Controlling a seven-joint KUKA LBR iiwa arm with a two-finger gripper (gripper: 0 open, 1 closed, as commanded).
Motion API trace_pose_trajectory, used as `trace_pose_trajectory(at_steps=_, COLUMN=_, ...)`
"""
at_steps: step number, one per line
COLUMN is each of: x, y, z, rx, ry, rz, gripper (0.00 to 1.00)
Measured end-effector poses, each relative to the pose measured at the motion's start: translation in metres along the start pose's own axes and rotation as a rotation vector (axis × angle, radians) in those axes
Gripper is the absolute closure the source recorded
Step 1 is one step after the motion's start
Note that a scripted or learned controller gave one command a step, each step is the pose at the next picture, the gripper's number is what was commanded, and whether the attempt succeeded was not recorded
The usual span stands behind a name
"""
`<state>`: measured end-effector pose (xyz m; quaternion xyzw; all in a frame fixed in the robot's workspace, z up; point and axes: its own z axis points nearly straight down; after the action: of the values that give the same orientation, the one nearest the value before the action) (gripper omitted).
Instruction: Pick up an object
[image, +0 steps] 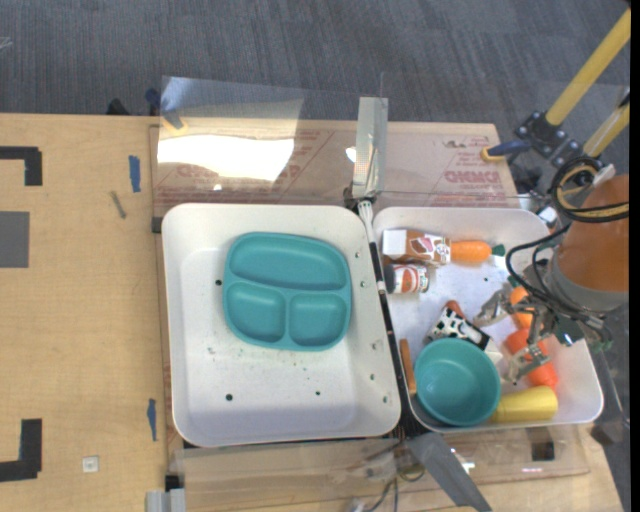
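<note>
1. Two shallow white bins are seen side by side on the bench: the left bin (190, 390) and the right bin (585, 400).
2. A teal divided plate (288, 290) is laid flat in the left bin, near its middle.
3. The arm (592, 250), with its orange band, is reached in from the right above the right bin.
4. The gripper (520, 330) is lowered among the clutter at the right bin's right side; its fingers appear to be spread apart, with nothing seen between them, though the view there is crowded.
5. A teal bowl (457, 380) is set upright at the right bin's front, with a yellow object (528, 404) just beside it.
6. A black-and-white toy (458, 327) is lying just behind the bowl.
7. Orange pieces (540, 374) are found near the gripper.
8. Small bottles (420, 262) are lying at the back of the right bin.
</note>
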<state>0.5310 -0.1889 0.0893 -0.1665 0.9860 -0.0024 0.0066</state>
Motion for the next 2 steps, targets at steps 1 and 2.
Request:
trace_pose_trajectory(at_steps=1, x=-0.005, y=-0.001, z=-0.014, rx=0.007, ry=-0.011, rz=-0.002, gripper=1.0)
trace_pose_trajectory(at_steps=2, x=0.014, y=-0.032, z=-0.121, rx=-0.004, ry=0.002, rz=-0.692, gripper=1.0)
